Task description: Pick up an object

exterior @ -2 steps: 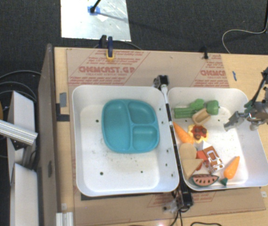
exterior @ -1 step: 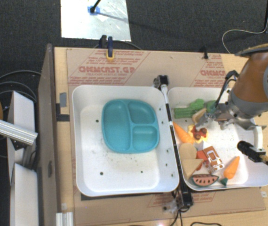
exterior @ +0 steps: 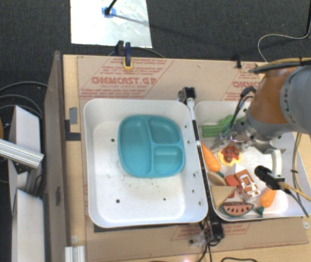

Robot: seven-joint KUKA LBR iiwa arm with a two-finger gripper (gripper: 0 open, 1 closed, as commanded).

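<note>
The grey arm's claw [exterior: 229,141] hangs low over the right bin [exterior: 300,214], above a small red toy [exterior: 231,154]; whether it is released or clenched cannot be told. A teal divided plate [exterior: 150,146] lies in the left bin [exterior: 98,162]; a watermelon slice [exterior: 237,208] rests near the right bin's front.

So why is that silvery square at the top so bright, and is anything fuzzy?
Camera view: the shiny silver foil sheet glares under the light; the grey arm with orange band looks soft-edged; the teal divided plastic tray is sharp, evenly lit.
</note>
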